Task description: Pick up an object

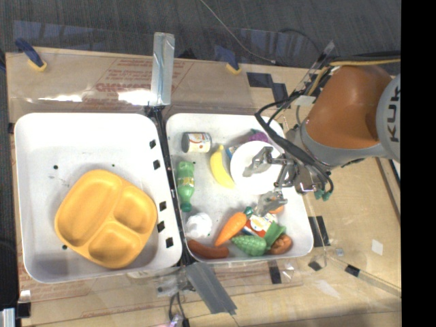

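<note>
Claw (268, 181) above right bin (204, 122), empty.

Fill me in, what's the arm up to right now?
The KUKA arm reaches in from the right, its gripper hanging over the right bin, above the carrot and a pile of toy food. Nothing is visibly between its fingers. A banana and green bottle lie nearby. The left bin holds a yellow tray.

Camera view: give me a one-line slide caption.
KUKA arm's tool hovers over the cluttered right bin near a toy carrot; a yellow tray fills the left bin.
</note>
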Robot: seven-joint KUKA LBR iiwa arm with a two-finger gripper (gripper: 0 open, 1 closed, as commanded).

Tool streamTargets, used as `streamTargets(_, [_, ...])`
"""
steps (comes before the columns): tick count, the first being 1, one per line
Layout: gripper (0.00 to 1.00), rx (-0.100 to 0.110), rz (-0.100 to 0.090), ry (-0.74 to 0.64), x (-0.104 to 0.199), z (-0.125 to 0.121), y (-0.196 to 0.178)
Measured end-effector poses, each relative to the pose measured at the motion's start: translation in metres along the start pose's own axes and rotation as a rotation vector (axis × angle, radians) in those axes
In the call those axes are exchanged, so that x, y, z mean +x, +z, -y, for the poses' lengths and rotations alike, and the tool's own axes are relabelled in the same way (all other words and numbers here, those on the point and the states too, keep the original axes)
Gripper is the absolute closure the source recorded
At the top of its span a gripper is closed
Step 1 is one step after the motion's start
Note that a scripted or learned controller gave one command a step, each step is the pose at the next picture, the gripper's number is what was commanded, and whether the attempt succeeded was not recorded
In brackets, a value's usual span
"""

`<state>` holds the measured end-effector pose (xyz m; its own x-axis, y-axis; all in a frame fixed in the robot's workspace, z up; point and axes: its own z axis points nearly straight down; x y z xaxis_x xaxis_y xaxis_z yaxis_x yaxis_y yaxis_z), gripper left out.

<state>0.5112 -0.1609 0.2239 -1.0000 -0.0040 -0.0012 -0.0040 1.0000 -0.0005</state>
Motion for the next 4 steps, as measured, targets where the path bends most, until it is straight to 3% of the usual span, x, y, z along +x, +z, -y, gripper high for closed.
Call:
streamTargets(1, [0.00, -0.003, -0.010, 0.107, -0.020, -0.007, 0.124])
streamTargets(2, [0.00, -0.002, 0.000, 0.194, -0.078, -0.044, 0.132])
streamTargets(3, [1.00, 0.000, 0.002, 0.186, -0.079, -0.045, 0.121])
streamTargets(4, [1.00, 0.001, 0.005, -0.157, -0.119, -0.011, 0.095])
